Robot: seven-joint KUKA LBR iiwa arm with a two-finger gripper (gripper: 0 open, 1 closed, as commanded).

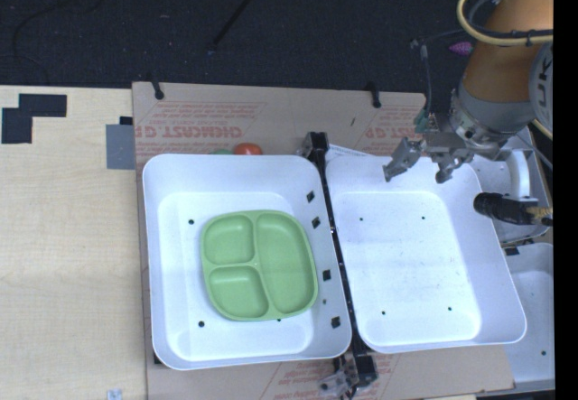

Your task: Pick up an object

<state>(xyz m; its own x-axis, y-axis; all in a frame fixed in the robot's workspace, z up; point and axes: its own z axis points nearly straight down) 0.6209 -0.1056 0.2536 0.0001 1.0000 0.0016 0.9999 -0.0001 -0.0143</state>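
green divided plate (259, 265) set in middle of left bin (172, 209), bare floor left around it, right bin (488, 299) floor unobstructed, black clips (330, 236) placed along shared rim, gripper (421, 169) held over right bin's upper edge

The grey arm (506, 55) reaches in from the right, its hand (420, 170) pointing down, fingers spread apart, holding nothing.

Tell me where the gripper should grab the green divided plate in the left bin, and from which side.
Probably the rim of the green divided plate, from straight above. It lies flat on the left bin floor, so only the raised edge or a divider ridge gives the fingers something to pinch. The right-hand rim is nearest the gripper, which hangs open over the right bin.
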